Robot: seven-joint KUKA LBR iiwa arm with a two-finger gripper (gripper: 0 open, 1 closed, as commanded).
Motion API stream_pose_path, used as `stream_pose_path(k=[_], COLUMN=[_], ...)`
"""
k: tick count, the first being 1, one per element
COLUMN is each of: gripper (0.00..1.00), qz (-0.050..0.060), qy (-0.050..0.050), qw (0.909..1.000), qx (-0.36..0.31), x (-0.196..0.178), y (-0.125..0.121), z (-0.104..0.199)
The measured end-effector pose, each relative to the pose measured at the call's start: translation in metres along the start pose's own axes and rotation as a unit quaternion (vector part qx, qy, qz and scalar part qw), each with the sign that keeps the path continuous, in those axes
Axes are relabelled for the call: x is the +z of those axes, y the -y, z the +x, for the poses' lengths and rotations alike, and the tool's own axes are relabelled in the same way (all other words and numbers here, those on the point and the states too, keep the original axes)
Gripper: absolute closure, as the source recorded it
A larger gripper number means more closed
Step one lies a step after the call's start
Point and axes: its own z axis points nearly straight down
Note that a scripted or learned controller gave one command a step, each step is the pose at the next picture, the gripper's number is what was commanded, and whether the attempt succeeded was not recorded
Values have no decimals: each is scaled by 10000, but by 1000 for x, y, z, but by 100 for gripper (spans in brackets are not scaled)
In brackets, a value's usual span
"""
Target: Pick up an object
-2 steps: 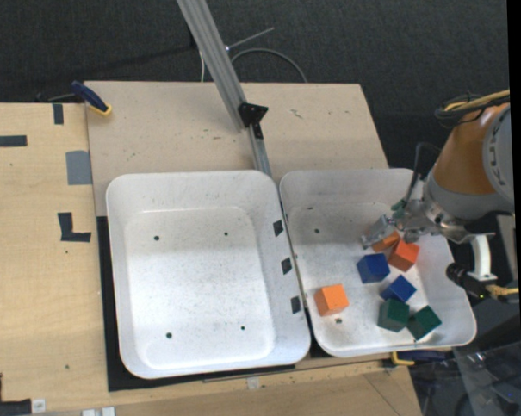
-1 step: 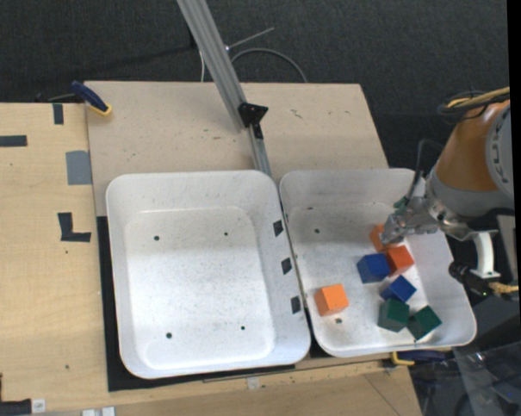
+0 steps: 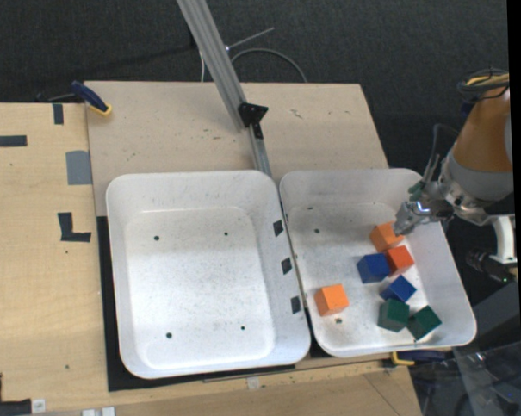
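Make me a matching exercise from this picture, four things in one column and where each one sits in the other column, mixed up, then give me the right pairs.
Things:
1. lone orange cube
2. gripper
3. two green blocks
4. blue and yellow clamp

Places:
A. near right corner of the right bin
B. on the bench beyond the left bin
C. just above the orange block at the cluster's far end
D. apart from the cluster, toward the divider between bins

Pairs: 1-D, 2-C, 3-A, 4-B
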Motion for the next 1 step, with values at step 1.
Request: stream_pose_path(k=[1], gripper=[100], qz=[-6], qy=[1], qw=[10000], qx=[-3], x=[-43], y=[0], z=[0])
